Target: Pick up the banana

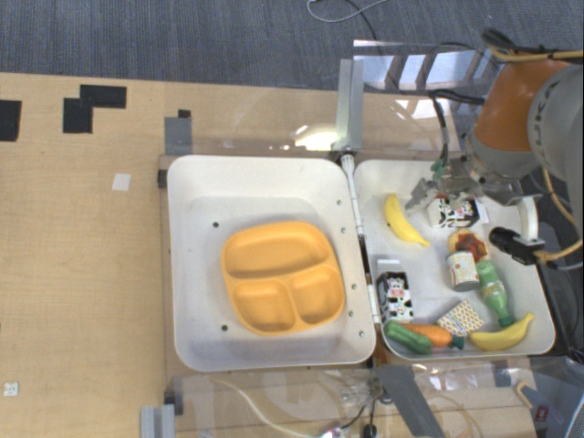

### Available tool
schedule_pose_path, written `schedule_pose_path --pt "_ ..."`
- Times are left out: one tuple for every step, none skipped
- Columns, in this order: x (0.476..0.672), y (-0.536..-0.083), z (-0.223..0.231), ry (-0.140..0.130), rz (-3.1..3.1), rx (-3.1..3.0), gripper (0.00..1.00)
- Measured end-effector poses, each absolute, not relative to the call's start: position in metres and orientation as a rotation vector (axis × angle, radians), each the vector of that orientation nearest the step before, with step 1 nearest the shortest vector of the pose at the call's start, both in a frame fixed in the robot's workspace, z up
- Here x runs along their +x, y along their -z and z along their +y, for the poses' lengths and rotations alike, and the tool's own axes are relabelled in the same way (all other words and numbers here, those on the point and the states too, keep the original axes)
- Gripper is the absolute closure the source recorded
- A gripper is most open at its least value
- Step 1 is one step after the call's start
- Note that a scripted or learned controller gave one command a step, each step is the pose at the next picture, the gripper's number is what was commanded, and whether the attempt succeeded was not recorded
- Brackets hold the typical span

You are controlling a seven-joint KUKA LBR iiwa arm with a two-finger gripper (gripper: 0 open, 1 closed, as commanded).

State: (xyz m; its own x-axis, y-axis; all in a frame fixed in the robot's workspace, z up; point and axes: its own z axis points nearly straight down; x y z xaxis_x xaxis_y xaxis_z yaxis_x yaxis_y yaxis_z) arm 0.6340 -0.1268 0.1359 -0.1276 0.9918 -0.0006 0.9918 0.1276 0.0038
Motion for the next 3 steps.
schedule_pose_path --pt "0.655 -0.089 -0.087 -0.011 2.579 1.778 0.0" --pt "0.658 -0.103 -0.085 -0.019 2.576 1.771 1.0" --pt "0.655 -0.188 -0.08 -0.006 2.618 1.721 1.0"
